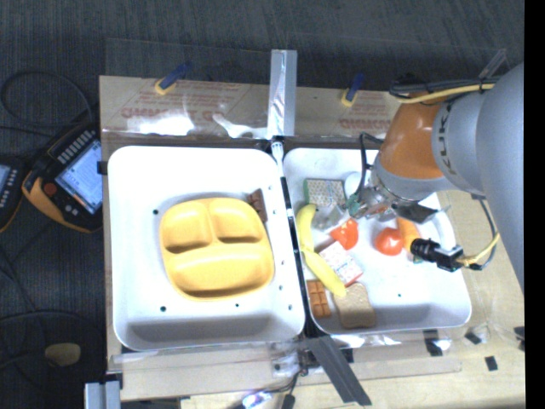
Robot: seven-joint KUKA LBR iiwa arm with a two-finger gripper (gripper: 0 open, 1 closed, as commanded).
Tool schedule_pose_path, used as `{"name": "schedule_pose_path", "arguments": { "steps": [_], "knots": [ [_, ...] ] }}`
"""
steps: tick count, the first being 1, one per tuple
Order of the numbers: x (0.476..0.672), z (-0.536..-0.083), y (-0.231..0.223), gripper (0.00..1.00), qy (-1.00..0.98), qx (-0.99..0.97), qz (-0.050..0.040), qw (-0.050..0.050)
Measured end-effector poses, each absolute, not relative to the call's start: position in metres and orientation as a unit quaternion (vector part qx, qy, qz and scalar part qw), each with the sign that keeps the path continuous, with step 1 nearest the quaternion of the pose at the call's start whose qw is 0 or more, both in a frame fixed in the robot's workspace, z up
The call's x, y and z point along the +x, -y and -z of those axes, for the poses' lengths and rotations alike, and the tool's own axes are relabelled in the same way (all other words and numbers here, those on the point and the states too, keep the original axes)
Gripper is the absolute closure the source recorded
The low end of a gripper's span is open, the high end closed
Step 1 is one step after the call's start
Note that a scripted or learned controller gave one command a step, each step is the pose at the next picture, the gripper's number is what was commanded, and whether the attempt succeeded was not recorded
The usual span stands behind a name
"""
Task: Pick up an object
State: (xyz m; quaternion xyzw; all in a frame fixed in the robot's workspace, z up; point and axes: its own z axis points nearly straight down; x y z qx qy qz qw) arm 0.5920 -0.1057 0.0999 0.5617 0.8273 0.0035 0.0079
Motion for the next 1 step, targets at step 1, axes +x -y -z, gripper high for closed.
{"name": "schedule_pose_path", "arguments": {
  "steps": [1],
  "knots": [
    [0.6317,-0.1835,0.0285,1.00,-0.820,0.573,0.0009,0.000]
  ]
}}
